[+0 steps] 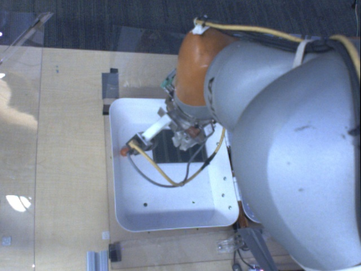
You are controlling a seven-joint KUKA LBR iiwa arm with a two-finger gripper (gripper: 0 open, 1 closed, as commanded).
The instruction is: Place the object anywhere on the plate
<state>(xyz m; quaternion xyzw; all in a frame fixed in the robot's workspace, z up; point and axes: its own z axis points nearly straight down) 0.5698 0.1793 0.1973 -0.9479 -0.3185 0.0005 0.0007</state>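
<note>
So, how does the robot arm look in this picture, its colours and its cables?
The arm is bulky, rounded and grey, with an orange band above the wrist. A yellow cable runs along its top, and yellow and black cables loop below the gripper.

Even, fairly bright overhead light. White bin point(169, 208) close to blown out, soft shadow along its lower inside wall. Glare streaks and pale reflections on the bench point(62, 151) at frame left, like a clear sheet catching light. Arm point(293, 151) at right is big, close and soft-focused; dull highlight on its orange band point(194, 66). Floor at top dim, grainy.
</note>
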